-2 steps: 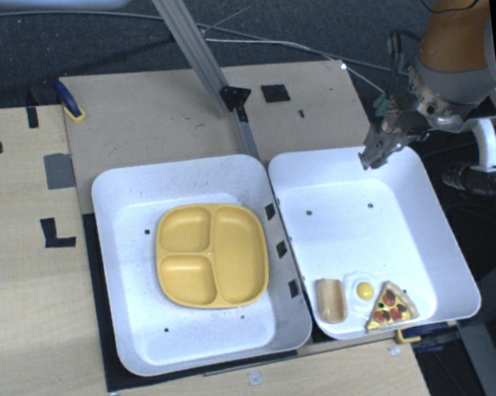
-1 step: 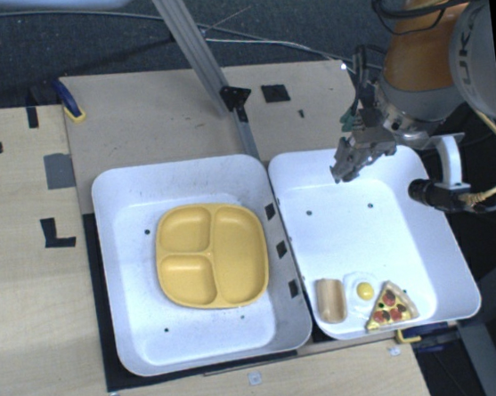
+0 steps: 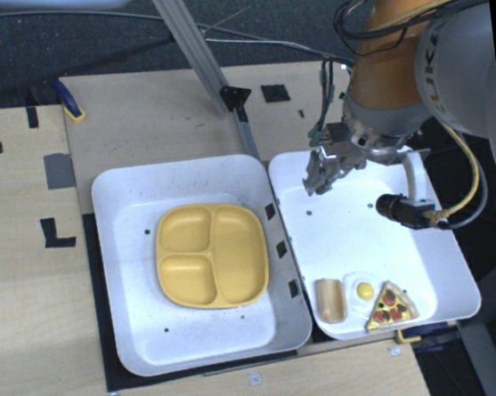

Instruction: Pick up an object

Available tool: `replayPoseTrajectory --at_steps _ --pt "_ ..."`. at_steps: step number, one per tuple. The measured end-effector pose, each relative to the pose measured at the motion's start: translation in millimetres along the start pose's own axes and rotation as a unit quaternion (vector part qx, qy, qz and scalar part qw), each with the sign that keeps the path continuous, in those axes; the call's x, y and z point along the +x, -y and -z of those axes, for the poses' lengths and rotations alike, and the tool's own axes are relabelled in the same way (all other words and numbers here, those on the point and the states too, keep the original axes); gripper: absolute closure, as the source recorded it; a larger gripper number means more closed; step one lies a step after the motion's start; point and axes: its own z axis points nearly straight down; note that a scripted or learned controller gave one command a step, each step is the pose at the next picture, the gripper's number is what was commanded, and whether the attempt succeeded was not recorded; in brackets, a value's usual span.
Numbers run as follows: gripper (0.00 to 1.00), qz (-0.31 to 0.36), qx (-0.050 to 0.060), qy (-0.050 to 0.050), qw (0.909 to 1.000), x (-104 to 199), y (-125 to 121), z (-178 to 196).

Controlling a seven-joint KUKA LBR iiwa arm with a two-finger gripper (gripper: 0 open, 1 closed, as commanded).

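In the right bin [image 3: 415,244], three small toy foods lie along the front edge: a tan bread-like piece [image 3: 331,300], a fried egg [image 3: 363,290] and a pizza slice [image 3: 391,307]. My gripper [image 3: 319,178] hangs over the back left part of that bin, well away from these items, with its fingers pointing down. Nothing shows between the fingers, which look close together. A yellow divided plate [image 3: 211,254] rests in the middle of the left bin [image 3: 129,252].
The grey arm with its orange band [image 3: 391,49] reaches in from the right, over the back of the right bin. A black cable loops beside the wrist [image 3: 411,208]. A slanted metal post [image 3: 199,55] stands behind the bins.
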Motion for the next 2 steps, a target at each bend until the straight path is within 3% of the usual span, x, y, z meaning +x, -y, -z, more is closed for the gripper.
replayPoseTrajectory --at_steps 2 --pt "1.00 0.000 0.001 0.000 1.0000 95.6 18.2 -15.8"
